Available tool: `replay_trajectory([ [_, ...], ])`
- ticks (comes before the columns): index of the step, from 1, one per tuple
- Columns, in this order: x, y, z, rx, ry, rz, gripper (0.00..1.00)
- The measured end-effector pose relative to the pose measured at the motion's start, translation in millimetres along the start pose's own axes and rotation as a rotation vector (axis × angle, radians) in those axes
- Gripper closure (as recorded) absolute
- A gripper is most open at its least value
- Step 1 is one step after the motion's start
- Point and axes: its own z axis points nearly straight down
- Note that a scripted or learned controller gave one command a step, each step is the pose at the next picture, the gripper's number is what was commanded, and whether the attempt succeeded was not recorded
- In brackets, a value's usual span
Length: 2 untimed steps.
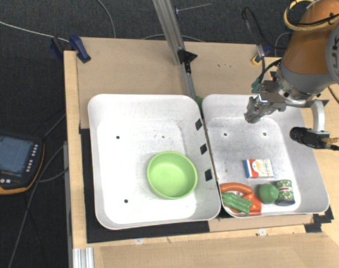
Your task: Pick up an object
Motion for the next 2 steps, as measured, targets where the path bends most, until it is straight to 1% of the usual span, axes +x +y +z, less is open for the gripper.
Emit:
replay_trajectory([
  [1, 48.2, -17.6, -0.2, 0.0, 0.0, 0.001, 1.0],
  [2, 108.5, -24.7, -8.3, -0.001, 0.0, 0.0, 1.0],
])
